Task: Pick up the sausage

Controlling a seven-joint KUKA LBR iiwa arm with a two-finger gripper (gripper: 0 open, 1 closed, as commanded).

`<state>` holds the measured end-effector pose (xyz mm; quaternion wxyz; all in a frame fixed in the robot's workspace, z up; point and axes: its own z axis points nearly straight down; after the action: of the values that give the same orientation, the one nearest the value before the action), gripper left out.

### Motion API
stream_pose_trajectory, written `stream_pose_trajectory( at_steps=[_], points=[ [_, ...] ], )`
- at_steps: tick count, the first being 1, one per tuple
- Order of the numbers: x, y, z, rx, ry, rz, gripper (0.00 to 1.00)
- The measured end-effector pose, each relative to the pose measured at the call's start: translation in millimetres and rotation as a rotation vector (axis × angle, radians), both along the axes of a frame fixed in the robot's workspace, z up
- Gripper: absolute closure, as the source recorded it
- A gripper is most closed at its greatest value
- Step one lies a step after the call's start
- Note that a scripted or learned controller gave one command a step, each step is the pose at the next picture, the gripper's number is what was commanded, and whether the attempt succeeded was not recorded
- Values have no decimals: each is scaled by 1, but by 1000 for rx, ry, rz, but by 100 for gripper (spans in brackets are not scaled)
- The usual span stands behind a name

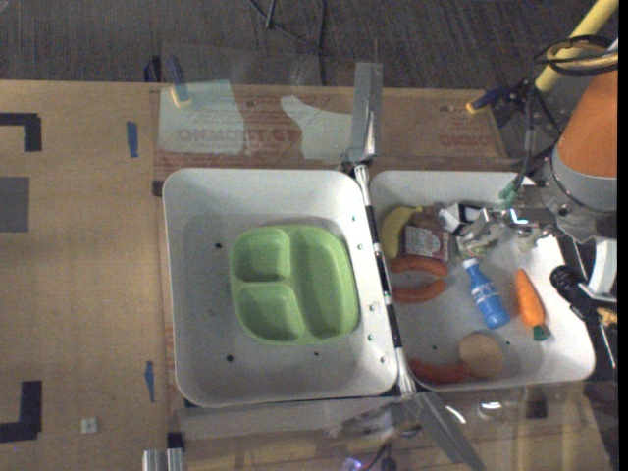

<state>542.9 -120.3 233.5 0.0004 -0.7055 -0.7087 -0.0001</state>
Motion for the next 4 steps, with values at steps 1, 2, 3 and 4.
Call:
stream_pose_trajectory(
  at_steps=[1,2,3,4],
  points=[
    [51,4,-98,-8,-44,26,0],
    [62,8,-37,-1,-2,-107,0],
    [35,45,-49,0,2,-220,0],
    [50,-13,-141,4,-11,-452,0]
  ],
)
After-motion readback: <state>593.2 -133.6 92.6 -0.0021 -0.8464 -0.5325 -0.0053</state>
